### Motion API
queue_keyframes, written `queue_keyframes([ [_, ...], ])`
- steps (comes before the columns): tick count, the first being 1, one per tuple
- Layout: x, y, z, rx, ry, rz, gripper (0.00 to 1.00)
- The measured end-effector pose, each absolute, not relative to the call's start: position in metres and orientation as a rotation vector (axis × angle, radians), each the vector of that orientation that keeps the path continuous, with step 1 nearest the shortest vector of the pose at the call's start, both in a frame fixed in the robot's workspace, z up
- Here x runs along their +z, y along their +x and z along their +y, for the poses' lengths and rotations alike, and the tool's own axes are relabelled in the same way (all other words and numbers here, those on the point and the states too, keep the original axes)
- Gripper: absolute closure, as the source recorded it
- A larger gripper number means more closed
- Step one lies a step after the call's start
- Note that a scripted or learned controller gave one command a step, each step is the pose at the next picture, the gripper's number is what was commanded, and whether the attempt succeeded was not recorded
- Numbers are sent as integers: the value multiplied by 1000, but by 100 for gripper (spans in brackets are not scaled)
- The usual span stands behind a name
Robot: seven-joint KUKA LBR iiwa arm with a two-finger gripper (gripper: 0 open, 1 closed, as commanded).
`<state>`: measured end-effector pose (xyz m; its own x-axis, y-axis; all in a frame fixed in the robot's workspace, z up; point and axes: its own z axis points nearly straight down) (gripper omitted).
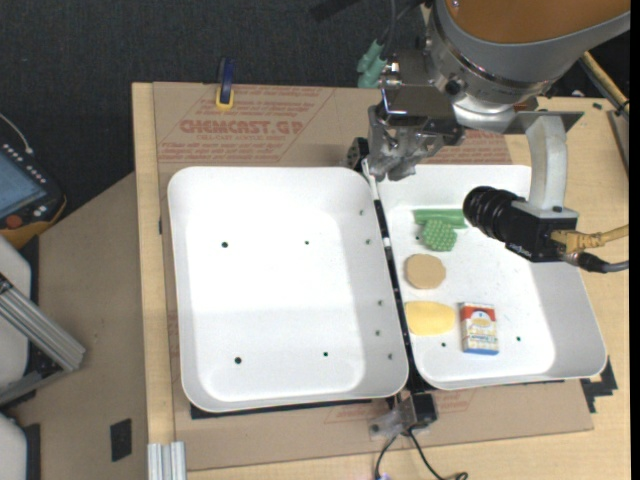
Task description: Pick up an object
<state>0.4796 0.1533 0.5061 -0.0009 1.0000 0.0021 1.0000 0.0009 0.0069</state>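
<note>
The right bin [575, 313] holds several small objects. A green flat piece with a bumpy pad [437, 226] lies at its back. In front of it are a tan round disc [425, 271] and a yellow oval [430, 318]. Beside the oval stands a small red, white and blue box [479, 329]. My gripper [392, 158] hangs over the back end of the ridge between the two bins, behind and left of the green piece. I see nothing held in it.
The left bin [270, 278] lies beside the right one on a brown cardboard sheet [250, 118]. A black cylindrical device [512, 223] on a grey bracket juts from the arm over the right bin's back. A cable [600, 238] trails right.
</note>
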Motion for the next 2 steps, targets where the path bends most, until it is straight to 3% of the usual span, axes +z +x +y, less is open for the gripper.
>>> queue_keyframes([
  [1,537,504,176,10,2216,2222,100],
  [2,453,536,213,-16,2222,2228,100],
])
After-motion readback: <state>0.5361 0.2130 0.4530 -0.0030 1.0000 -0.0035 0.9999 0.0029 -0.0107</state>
